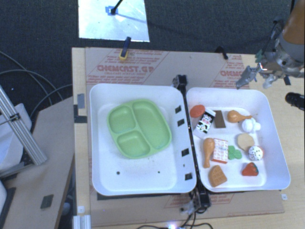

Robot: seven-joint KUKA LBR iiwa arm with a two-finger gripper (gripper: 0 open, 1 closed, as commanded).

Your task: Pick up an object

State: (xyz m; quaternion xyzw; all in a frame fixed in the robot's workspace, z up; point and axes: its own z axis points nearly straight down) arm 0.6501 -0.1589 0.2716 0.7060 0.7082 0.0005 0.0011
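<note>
The right bin (274,128) holds several toy foods: a red tomato (197,111), a black-and-white box (206,122), a brown block (219,119), an orange drumstick (237,115), a white piece (250,125), a tan bread slice (246,141), a dotted ball (256,152), a strawberry (250,169), a green leaf (234,152), a red-and-white packet (220,150), a second drumstick (208,150) and a waffle (218,175). My gripper (256,78) hangs over the bin's far rim at the upper right, open, with nothing between its fingers.
A green divided plate (139,128) lies in the left bin (100,175). A black clamp strip (187,128) joins the two bins. Behind the bench lie a shiny metal sheet (113,13) and a blue-and-yellow tool (125,49). A metal rail (19,128) stands at the left.
</note>
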